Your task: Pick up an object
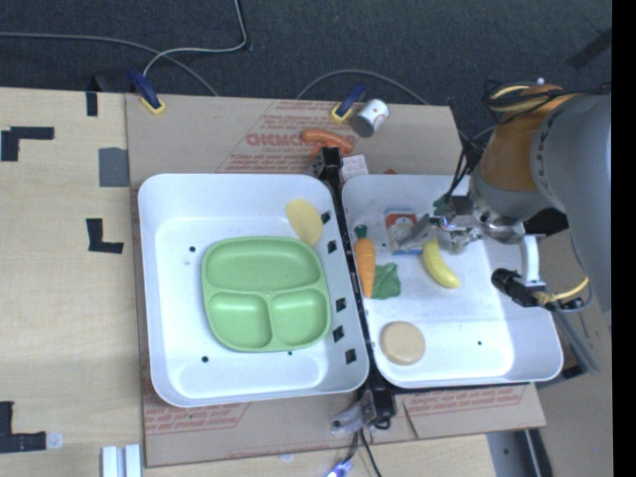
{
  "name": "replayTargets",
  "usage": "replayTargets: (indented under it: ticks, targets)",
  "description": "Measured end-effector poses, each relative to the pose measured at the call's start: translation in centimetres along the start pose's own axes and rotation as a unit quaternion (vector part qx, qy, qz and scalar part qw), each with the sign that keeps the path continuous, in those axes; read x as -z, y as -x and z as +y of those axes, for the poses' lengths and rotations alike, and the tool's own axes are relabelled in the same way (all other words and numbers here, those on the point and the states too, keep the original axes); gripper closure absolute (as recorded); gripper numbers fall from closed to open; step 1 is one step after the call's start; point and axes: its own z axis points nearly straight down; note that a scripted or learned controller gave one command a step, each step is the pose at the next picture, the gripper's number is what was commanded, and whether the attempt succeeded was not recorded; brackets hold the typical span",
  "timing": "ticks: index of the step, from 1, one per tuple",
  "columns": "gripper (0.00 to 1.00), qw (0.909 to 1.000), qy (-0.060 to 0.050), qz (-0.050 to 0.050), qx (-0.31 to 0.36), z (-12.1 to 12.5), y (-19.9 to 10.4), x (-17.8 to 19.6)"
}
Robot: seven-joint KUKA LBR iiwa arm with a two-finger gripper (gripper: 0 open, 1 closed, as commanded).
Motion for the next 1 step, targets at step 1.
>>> replayTargets:
  ticks: [1]
  targets:
    - [1.00,1.0000,0.001,0.001,0.000,0.14,-0.13,1.10]
